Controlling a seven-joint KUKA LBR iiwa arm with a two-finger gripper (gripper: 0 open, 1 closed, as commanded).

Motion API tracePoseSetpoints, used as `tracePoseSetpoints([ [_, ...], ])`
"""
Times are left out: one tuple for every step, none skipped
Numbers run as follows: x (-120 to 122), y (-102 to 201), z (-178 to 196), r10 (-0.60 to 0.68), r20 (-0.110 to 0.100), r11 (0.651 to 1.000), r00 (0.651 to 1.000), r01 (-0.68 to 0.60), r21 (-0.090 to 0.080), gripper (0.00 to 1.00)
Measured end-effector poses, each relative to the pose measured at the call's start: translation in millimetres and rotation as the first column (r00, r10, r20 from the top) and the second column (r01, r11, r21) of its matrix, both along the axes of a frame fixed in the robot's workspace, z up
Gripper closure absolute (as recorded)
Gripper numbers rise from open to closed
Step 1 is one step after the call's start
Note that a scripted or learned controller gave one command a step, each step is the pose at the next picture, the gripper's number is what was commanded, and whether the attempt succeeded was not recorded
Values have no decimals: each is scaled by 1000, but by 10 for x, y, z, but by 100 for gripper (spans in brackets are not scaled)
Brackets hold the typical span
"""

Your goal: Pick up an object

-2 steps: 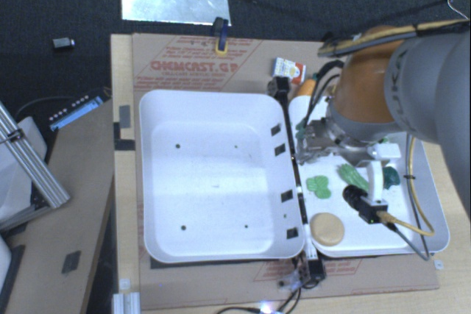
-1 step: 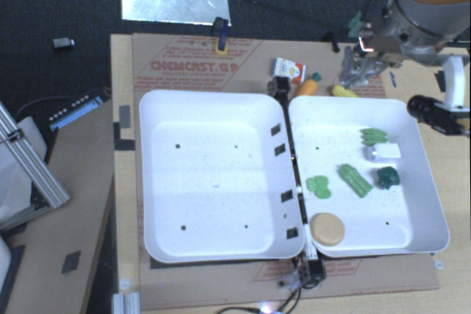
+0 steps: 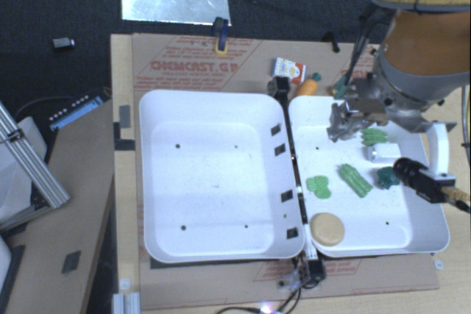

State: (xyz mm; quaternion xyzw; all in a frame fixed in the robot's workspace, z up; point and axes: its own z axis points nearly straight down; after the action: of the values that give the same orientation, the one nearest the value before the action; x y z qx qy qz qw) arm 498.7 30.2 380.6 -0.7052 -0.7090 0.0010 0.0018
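Hovering over the right bin [image 3: 423, 239], the gripper [image 3: 340, 130] holds nothing visible; its opening I cannot tell. Descending here risks missing, since the 2 green pieces [image 3: 355, 180] lie well apart.

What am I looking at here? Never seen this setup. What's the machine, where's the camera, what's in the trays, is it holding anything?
One camera, fixed above a bench, looks down at a slant. The big grey and orange shape at the right is a robot arm reaching in; its two-finger gripper hangs over the far part of the right bin. I can't tell from this angle whether it has hold of anything.

Two shallow white bins sit side by side. The left bin is beside the right one, which holds small toy-like pieces: a round tan disc near the front, a flat green piece, a long ribbed green piece, a dark teal piece, a light green piece and a small white piece.

The job is to pick one up.
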Motion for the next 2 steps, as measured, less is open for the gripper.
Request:
tracePoseSetpoints([
  [-118, -13, 394, 0, 9, 1000, 1000, 0, -1, 100],
  [-119, 285, 383, 0, 7, 1000, 1000, 0, 0, 100],
])
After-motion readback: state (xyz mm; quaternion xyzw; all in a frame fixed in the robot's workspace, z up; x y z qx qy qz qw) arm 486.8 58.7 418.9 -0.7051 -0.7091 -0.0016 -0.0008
